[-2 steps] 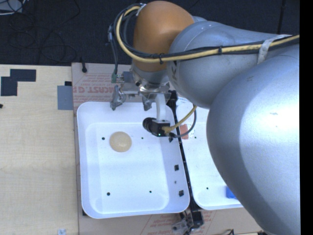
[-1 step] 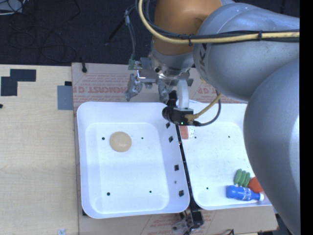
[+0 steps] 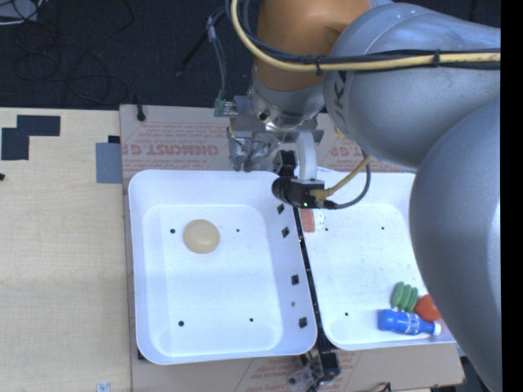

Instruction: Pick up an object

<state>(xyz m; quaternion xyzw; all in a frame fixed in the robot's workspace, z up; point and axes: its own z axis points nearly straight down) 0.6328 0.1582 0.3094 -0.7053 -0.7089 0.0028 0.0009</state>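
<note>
The blue bottle point(image 3: 404, 323) lies on its side in the near right corner of the right bin point(image 3: 359, 219). Its long axis runs left to right, paler narrow end rightward, beside a green thing point(image 3: 403, 295) and an orange thing point(image 3: 426, 306). The tool point(image 3: 252, 155) hangs over the far rim of the left bin point(image 3: 155, 194), well apart from the bottle; whether it is open or closed cannot be told.

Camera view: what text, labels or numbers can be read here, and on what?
Red print on the cardboard sheet, behind the left bin: upside down, too blurred to read.
Red print at the cardboard's front edge: partly hidden, unreadable.
The blue bottle: no label legible.
</note>
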